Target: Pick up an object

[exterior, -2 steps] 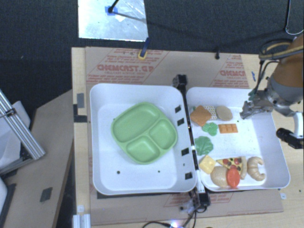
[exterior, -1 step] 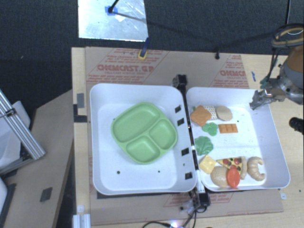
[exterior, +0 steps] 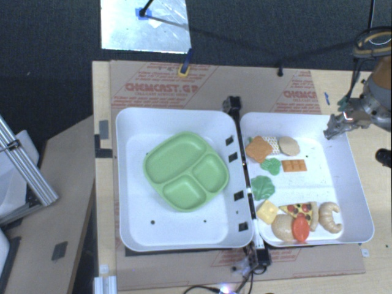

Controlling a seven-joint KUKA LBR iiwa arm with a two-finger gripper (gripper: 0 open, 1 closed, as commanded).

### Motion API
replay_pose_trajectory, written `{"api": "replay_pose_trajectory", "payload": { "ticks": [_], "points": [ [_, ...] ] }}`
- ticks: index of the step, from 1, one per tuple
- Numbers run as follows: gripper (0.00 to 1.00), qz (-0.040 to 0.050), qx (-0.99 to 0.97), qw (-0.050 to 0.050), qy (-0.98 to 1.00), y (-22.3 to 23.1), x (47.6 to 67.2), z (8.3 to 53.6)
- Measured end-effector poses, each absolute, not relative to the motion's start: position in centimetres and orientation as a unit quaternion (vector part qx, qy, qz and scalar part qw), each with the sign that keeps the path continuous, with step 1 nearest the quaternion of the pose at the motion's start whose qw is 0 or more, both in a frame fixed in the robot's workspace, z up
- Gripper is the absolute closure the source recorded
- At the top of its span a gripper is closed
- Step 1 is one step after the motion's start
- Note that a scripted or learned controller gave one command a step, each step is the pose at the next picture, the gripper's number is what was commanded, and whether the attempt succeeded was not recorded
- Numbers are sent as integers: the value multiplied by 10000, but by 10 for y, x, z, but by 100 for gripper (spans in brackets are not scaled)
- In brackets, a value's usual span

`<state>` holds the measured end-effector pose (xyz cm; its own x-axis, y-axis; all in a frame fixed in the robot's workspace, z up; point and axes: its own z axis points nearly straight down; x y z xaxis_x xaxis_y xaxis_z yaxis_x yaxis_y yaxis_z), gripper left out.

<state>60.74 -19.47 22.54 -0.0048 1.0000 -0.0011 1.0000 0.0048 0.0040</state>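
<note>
- I am keeping the grey two-finger gripper [exterior: 336, 127] hanging at the upper right corner of the shallow white right-hand bin [exterior: 354, 182], above its rim; that puts it beside the pile with nothing between it and the pieces.
- I am looking at the fingers, and they are too small and blurred here for me to tell whether they are apart or together; nothing is showing between them.
- The toy food is lying loose in that bin, so any piece is open to a grab from above. The flat orange waffle-patterned cracker [exterior: 294, 165] is sitting by itself in the middle, well apart from the tight cluster at the bin's near edge, so I am judging it the easiest target.
- It is looking thin, rectangular and low against the floor, which may make it hard to pinch.
- The pale green three-compartment plastic plate [exterior: 186, 171] is resting tilted in the white left-hand bin [exterior: 131, 164], out of the arm's way.
</note>
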Motion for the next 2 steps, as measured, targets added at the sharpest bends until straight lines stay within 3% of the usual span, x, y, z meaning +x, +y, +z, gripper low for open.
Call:
{"api": "replay_pose_trajectory", "payload": {
  "ticks": [2],
  "points": [
    [100,19,7035,10,7107,-104,641,230]
  ]
}}
